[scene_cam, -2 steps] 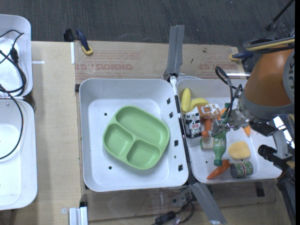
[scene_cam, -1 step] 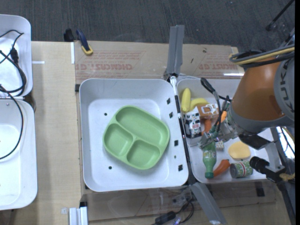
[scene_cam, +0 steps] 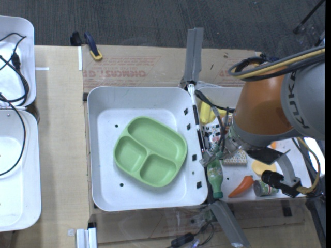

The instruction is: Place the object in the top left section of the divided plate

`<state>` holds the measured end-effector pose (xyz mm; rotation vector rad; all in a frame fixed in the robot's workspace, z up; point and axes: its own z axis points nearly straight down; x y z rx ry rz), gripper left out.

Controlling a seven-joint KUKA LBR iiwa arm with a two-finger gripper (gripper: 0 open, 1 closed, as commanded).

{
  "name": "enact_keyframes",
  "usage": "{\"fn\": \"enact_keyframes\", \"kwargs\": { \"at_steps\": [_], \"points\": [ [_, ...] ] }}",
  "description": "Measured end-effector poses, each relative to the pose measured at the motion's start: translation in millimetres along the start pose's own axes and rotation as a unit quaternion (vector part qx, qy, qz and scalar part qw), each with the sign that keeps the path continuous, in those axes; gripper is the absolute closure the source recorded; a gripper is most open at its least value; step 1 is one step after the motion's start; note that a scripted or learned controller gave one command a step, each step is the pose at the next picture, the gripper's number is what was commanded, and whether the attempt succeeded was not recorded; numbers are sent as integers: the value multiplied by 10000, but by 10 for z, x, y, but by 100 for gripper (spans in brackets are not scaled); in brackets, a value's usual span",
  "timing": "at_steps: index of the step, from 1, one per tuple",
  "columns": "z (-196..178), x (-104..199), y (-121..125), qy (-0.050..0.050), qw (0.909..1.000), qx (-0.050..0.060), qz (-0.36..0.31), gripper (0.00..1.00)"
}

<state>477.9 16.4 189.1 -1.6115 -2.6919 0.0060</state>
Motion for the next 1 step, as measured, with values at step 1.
{"fn": "enact_keyframes", "kwargs": {
  "at_steps": [1],
  "points": [
    [3, -638, 243, -6, 9990, -1, 450, 100]
  ]
}}
